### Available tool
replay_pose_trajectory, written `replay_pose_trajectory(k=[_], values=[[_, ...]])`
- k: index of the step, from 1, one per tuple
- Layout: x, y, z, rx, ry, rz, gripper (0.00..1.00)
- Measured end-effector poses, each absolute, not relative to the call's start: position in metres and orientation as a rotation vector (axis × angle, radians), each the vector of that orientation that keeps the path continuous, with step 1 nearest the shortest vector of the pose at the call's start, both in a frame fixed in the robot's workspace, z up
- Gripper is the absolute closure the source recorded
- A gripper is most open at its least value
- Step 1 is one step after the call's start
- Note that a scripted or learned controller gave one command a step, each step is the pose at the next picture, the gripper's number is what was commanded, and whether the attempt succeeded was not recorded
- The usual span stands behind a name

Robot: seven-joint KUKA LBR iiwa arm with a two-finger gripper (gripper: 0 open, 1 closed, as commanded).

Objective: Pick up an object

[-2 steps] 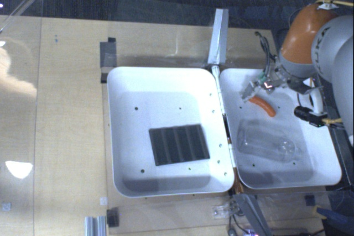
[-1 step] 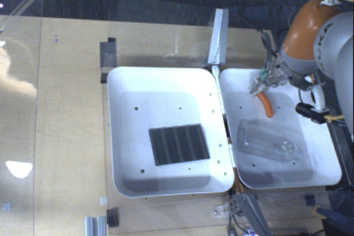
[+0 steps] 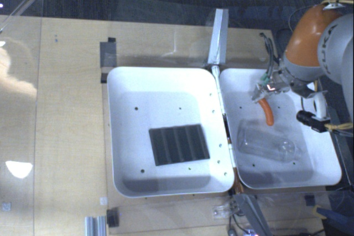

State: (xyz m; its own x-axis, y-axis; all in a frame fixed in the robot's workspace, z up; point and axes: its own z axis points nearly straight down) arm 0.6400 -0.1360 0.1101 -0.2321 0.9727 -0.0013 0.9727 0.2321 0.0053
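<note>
Finding: the gripper point(image 3: 266, 89) stands over the upper part of the right bin point(image 3: 332, 174), directly at the upper end of an orange carrot-shaped object point(image 3: 268, 111). The object's long axis runs down the view and slightly rightward from the gripper, its top end meeting the finger area, its lower end free. Whether the fingers are closed on that end or merely beside it cannot be determined; the tip is small and partly glared.

Just below the orange object lies a clear plastic item point(image 3: 266, 145) on its side on the bin floor, close to the orange object's lower end but seemingly not touching.

Surface: smooth white bin floor with shallow raised walls. Judgement: room around the orange object is adequate on the left and below. The left bin point(image 3: 119, 119), across the shared wall, holds a dark ribbed rectangular pad point(image 3: 179, 144), well apart from the gripper
</note>
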Motion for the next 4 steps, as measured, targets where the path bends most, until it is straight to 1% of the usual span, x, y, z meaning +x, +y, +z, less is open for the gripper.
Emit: replay_pose_trajectory(k=[1,2,3,4], values=[[0.646,-0.142,0.134,1.886,2.505,0.005,1.00],[0.671,-0.113,0.197,1.968,2.439,0.007,1.00],[0.670,-0.124,0.208,1.998,2.417,0.005,1.00],[0.618,-0.114,0.183,1.984,2.432,0.004,1.00]])
